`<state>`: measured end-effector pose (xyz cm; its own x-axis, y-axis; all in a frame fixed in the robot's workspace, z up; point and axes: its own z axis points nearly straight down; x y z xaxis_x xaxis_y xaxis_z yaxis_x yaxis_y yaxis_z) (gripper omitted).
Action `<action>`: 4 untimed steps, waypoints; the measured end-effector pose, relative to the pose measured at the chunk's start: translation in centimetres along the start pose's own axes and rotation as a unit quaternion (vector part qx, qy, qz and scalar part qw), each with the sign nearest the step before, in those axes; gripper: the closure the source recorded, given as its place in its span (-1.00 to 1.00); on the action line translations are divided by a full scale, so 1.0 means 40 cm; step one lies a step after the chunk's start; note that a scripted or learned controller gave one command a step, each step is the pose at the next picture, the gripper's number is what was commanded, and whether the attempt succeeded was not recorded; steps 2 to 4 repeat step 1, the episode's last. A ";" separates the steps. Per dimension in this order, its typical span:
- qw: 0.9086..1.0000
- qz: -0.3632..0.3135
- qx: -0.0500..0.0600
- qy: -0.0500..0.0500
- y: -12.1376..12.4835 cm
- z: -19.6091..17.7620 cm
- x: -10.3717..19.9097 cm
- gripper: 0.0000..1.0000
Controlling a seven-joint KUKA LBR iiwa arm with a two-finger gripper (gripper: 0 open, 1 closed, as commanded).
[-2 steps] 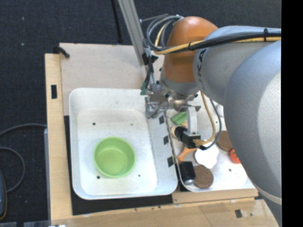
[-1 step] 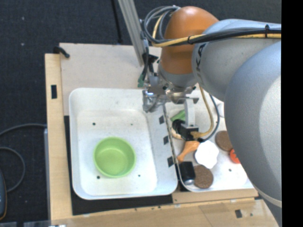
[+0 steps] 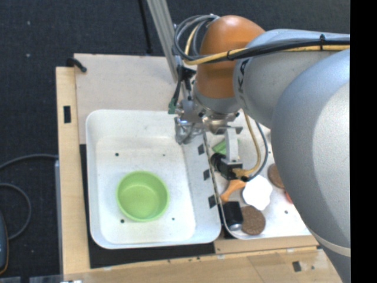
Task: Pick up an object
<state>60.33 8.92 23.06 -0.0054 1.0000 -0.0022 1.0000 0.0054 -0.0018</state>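
Observation:
A light green bowl [image 3: 142,196] sits upright in the near part of the left white bin [image 3: 100,175]. My gripper [image 3: 184,131] hangs over the far right corner of that bin, well apart from the bowl and close to the wall between the bins. Nothing shows in its grasp. The right bin [image 3: 277,233] holds a green piece [image 3: 220,147], an orange piece [image 3: 234,186], a white lump [image 3: 257,192], a black block [image 3: 232,213] and a brown disc [image 3: 254,220]. The arm hides much of the right bin.
The grey arm with its orange band [image 3: 227,55] covers the upper right of the view. A metal rail [image 3: 159,16] slants up behind the bins. Another brown disc [image 3: 275,176] lies at the arm's edge. Bare wooden bench [image 3: 118,81] lies behind the left bin.

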 end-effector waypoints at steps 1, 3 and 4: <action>1.000 -0.001 0.000 0.000 0.000 -0.003 -0.001 -1.00; 1.000 -0.001 0.000 0.000 0.000 -0.003 -0.001 -1.00; 1.000 -0.001 0.000 0.000 0.000 -0.003 -0.001 -1.00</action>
